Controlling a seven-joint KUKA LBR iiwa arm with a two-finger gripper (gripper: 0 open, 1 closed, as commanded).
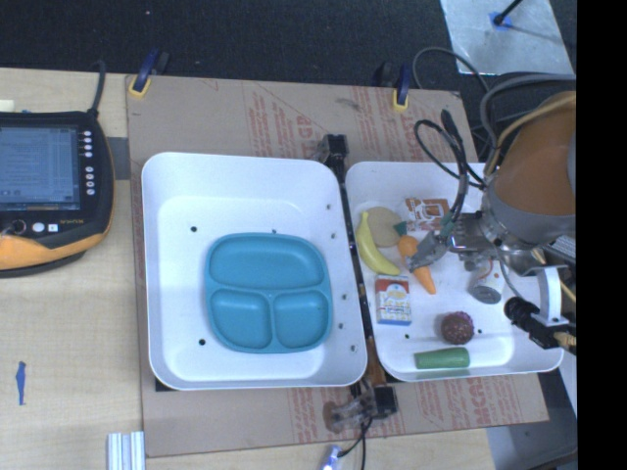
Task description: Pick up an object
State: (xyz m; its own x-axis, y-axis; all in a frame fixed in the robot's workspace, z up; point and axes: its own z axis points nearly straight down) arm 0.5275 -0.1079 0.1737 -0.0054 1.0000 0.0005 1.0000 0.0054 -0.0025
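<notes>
The right bin (pixel 509 355) holds several small items. A yellow banana (pixel 371 245) lies at its left side, with a tan round piece (pixel 380 219) just above it. An orange carrot (pixel 422 278) lies near the middle. A red and white carton (pixel 393 301) sits below the banana. A dark red ball (pixel 457 327) and a green cylinder (pixel 441 358) rest near the front wall. A second small carton (pixel 428 210) lies at the back. My gripper (pixel 429 251) hangs low over the middle of this bin, right above the carrot's upper end.
The left bin (pixel 167 262) carries a blue divided plate (pixel 266 292). A control pendant (pixel 44 189) lies at the bench's left edge. Black cables (pixel 446 140) loop over the back of the right bin. The arm's orange band (pixel 539 164) covers the bin's right side.
</notes>
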